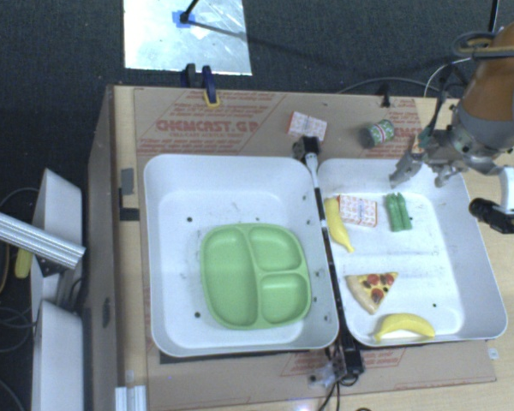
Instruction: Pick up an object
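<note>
- green and ribbed, a small toy vegetable [399, 211] is lying in the upper part of the right bin [471, 272], nearest the gripper and so the likeliest thing to be picked.
- just beside it, to its left, a small red-and-white card [358, 210] is lying flat, and a yellow banana [337, 223] is resting against the bin's left wall.
- lower down, a pizza slice [373, 288] and a second banana [404, 325] are sitting near the front edge, all untouched.
- the gripper [421, 169] is hovering over the bin's top rim, above and right of the green toy, its fingers spread apart and carrying nothing.
- judging from this, the task is hardly begun: the descent, the closing and the lift are all waiting to be done.
- in the left bin [171, 229] a green divided plate [255, 275] is sitting, and a small can [379, 132] is lying on the table [240, 118] behind.
</note>
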